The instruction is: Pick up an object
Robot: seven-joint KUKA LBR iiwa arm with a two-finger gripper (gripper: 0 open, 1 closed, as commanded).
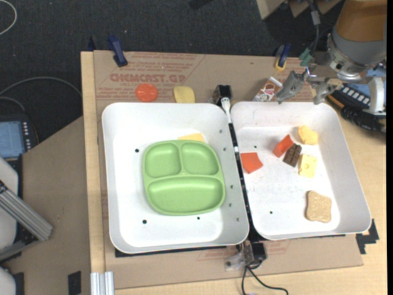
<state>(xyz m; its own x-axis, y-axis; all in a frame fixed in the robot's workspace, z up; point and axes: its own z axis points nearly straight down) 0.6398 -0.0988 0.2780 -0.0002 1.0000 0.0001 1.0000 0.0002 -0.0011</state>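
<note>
Six food pieces lie in the right bin, one green tray in the left bin, fingers spread wide.

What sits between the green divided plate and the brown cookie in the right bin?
In the camera view, going from the green plate toward the cookie, you cross the two bins' adjoining rims, then bare white floor; an orange block lies just above that line.
</note>
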